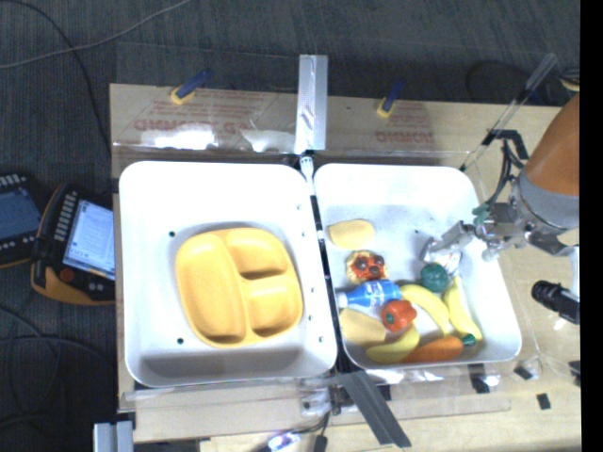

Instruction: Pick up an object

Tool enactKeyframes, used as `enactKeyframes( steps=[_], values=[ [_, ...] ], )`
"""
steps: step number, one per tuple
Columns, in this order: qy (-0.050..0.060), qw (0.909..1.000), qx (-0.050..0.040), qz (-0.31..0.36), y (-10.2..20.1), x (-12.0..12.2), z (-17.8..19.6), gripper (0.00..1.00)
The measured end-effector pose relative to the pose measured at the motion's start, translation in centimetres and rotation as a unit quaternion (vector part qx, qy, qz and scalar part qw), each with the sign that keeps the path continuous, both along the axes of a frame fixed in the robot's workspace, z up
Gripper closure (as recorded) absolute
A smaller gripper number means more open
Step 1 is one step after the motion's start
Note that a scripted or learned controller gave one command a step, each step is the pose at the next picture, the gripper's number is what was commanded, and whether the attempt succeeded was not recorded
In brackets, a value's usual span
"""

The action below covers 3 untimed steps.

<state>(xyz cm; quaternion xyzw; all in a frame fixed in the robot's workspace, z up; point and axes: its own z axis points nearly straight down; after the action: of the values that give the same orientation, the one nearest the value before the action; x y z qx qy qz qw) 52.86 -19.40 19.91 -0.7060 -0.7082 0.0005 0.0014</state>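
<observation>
White plastic bins are being viewed side by side; the left bin is carrying a yellow tray, the right bin is carrying the toy food. The gripper is being seen in the right part of the frame, inside the right bin's upper-right area, w/ the arm coming in from the right edge. Finger spread can't be told: metal parts are being blurred together, and nothing is being seen held between them.

Nearest item, judged likely target: the green ball, lying just below the gripper, slightly toward frame bottom. The banana is being seen just beside it, long axis running down-right toward the bin's lower-right corner. A tomato, blue bottle, carrot and bun are being clustered further left and lower; bun is well apart, to the upper left of the pile.

Coming move, as judged: a short drop toward frame bottom is being called for, approx straight down onto the ball; crowding by the banana is being rated the main risk.
</observation>
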Motion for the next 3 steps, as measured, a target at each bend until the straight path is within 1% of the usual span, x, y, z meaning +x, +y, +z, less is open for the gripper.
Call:
enactKeyframes(
  steps=[1, 2, 3],
  values=[
    [0.0, 0.9999, 0.0001, 0.016, 0.3, 2.4, -9.8, 0.0],
    [0.0, 0.9891, -0.001, -0.147, 4.1, 0.9, -3.5, 0.0],
    [-0.004, 1.0, -0.0027, -0.008, 1.2, 5.0, -10.9, 0.0]
  ],
)
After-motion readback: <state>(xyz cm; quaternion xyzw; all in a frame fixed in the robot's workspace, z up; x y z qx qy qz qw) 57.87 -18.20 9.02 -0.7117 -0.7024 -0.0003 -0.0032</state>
